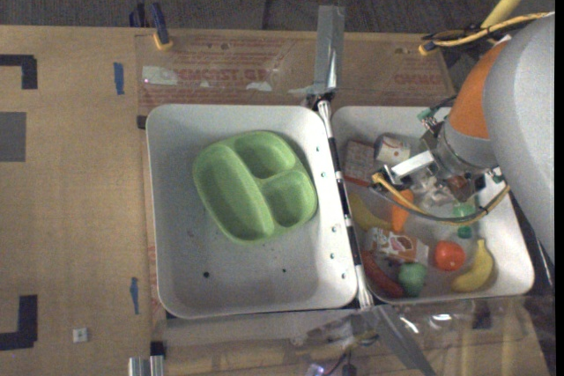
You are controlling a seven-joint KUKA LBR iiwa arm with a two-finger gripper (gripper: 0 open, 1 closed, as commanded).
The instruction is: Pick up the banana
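- The grey arm with an orange band above its wrist reaches in from the right and hangs over the far part of the right shallow white bin.
- The two-finger gripper sits low among clutter near the middle of that bin; whether it is released, clenched or grasping something cannot be told, since cables and other objects blur into it.
- A yellow cable loops under the wrist and across the bin.
- The curved yellow banana lies in the near right corner of the right bin, close to the bin's wall, apart from the gripper and untouched by it.
- A round red-orange fruit-like ball rests just beside the banana on its left.
- A small round green ball lies further left along the near edge, next to a dark red elongated object.
- A small printed carton with orange markings lies between the gripper and those near-edge items.
- A flat reddish-brown packet sits in the far left part of the right bin.
- The left shallow white bin holds a light green plastic divided tray with three compartments, lying at a slant.
- Both bins rest on a tan cardboard-covered bench.
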